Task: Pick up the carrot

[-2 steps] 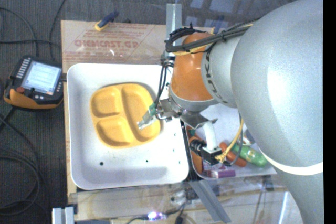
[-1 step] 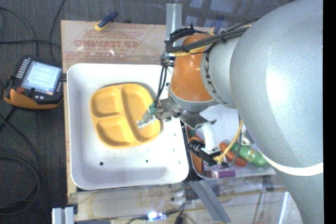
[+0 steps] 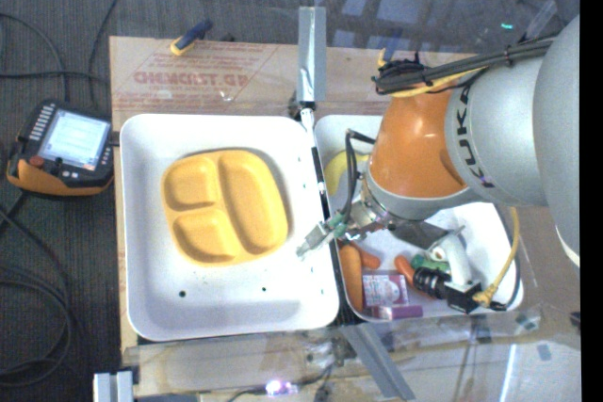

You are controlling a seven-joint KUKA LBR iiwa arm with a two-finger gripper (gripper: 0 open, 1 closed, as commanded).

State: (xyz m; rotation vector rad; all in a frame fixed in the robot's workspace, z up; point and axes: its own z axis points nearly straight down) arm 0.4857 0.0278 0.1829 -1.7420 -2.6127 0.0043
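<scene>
The carrot (image 3: 350, 270) is an orange stick lying lengthwise along the left wall of the right bin (image 3: 499, 221), near its front. My gripper (image 3: 322, 237) hangs over the rim between the two bins, just up and left of the carrot's upper end. The arm's orange band (image 3: 415, 155) and grey body cover the right bin's upper half. I see nothing held in the gripper.
The left bin (image 3: 141, 231) holds a yellow compartment tray (image 3: 226, 204). Beside the carrot lie a pink and purple packet (image 3: 388, 293), a small orange piece (image 3: 404, 265), a white and black bottle (image 3: 445, 261) and a yellow object (image 3: 335, 170). A teach pendant (image 3: 62, 149) sits at far left.
</scene>
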